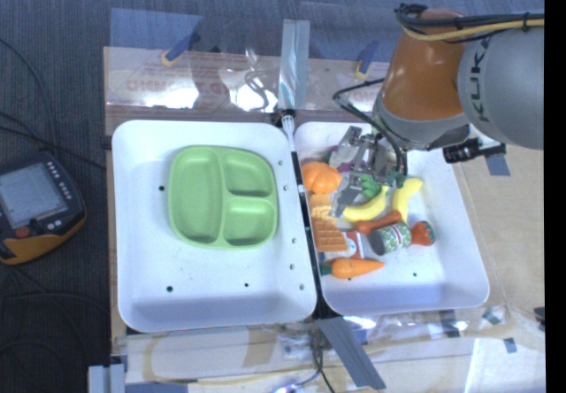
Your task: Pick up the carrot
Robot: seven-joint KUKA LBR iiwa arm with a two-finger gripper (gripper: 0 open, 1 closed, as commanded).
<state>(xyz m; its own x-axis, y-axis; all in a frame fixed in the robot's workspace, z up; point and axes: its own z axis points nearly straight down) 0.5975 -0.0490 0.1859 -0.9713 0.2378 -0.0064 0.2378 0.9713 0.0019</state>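
Observation:
The carrot (355, 267) lies orange and tapered near the front left of the right bin (460, 281), pointing right. My gripper (357, 172) hangs low over the heap of toy food in the middle of that bin, above and behind the carrot and apart from it. Its metal fingers (348, 149) sit among the items next to an orange fruit (320, 177) and a banana (389, 201). The carrot is not between them.
A green divided plate (223, 196) rests in the left bin (146, 294). The right bin also holds a waffle-like piece (325, 232), a strawberry (423, 234) and a dark can (389, 239). A handheld pendant (35, 205) lies off the bench at left.

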